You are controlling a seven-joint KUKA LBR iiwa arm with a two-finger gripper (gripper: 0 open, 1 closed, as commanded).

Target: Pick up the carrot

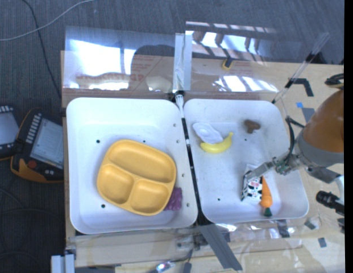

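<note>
Reaching in from the right, my arm [327, 132] lies over the right rim of the right bin [233, 110], grey wrist below the orange band. My jaws [283, 166] sit low over that bin's right part, just up and to the right of the carrot [266, 193]; I cannot tell whether they are apart or together, the detail being too small and cluttered.

Right bin, contents observed:
- The carrot lies near the bin's near right corner, roughly lengthwise from far to near, green end toward the near rim. It is not between my jaws.
- A small black-and-white patterned carton [253, 187] lies touching or just beside the carrot on its left.
- A yellow banana [216, 145] lies in the far left part, with a pale white item [207, 131] just beside it on the far side.
- A small brown object [252, 125] sits apart toward the far rim.

Left bin [85, 152], contents observed:
- A yellow divided plate [136, 176] with three compartments occupies the middle.
- A purple item [175, 198] lies against the plate's near right edge, close to the divide between bins.

Left of the surface, on the floor, rests a handheld control pendant [41, 147].
</note>
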